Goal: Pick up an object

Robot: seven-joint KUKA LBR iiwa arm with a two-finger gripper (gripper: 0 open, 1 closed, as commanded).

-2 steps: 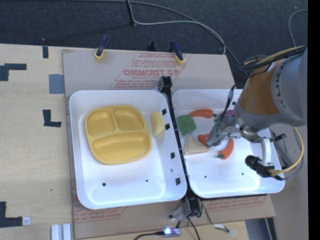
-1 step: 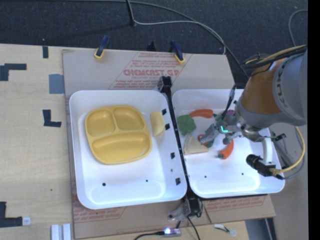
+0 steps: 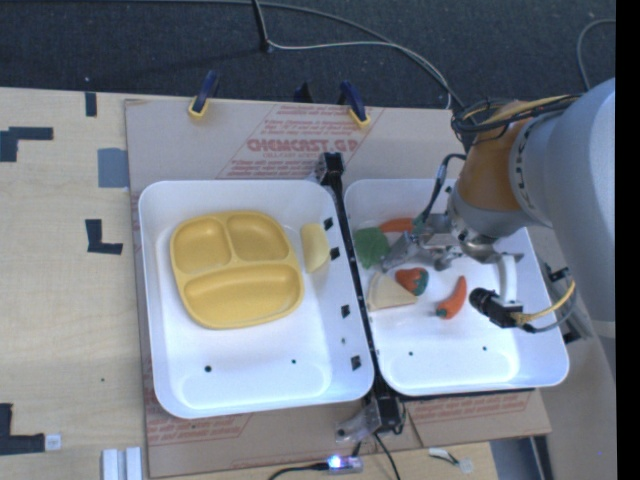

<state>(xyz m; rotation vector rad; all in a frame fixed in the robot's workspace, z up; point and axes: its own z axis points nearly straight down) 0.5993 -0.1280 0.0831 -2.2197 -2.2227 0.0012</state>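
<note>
The robot's gripper (image 3: 428,251) hangs low over the right bin (image 3: 470,368), above a red-and-green toy (image 3: 411,280) lying on a pale wedge (image 3: 388,294); its grip state cannot be made out. The toy looks light, hard and slick, best pinched across its middle.

Claw (image 3: 432,251) over right bin's (image 3: 480,368) toys

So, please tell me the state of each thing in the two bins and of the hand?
yellow tray: flat, upright, in left bin.
pale yellow piece: beside the tray, left bin.
green item: right bin.
cream wedge: lying flat, right bin.
orange carrot: lying free, right bin.
hand: low over right bin.
</note>
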